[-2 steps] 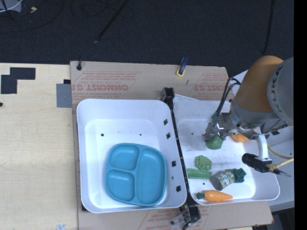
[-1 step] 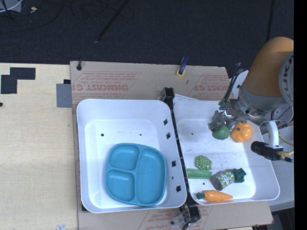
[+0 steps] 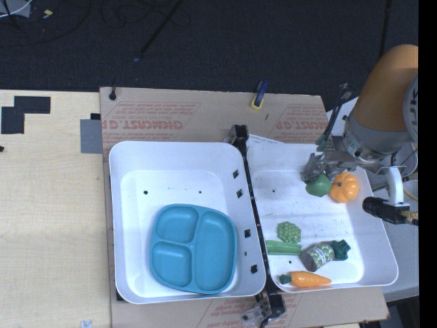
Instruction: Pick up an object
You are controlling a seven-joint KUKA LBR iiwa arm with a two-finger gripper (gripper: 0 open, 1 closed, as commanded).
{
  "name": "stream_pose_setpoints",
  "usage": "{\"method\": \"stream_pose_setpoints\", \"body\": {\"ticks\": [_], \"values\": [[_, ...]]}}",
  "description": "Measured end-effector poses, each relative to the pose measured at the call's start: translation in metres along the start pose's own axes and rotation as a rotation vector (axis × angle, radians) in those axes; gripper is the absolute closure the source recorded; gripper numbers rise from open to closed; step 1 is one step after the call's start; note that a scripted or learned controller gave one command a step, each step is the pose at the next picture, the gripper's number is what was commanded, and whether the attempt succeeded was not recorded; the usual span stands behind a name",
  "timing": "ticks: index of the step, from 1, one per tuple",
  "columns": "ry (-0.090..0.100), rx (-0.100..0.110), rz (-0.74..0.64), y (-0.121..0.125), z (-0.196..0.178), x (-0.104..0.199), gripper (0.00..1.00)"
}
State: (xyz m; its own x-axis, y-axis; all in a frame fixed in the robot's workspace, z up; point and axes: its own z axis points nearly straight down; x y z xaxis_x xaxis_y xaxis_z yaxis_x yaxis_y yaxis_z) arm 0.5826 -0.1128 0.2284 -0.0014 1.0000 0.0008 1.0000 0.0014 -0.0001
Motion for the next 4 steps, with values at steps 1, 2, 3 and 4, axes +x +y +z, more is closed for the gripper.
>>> {"method": "stream_pose_setpoints", "body": {"ticks": [1,2,3,4], "values": [[0.002,0.001,-0.004,0.027,0.004,0.056,1.0],[0.001,0.001,-0.002,0.034,-0.008,0.087,1.0],[-0.001,0.002,0.001,0.035,-0.008,0.087,1.0],[-0.001,0.005,0.0,0.025,-0.001,0.094,1.0]]}}
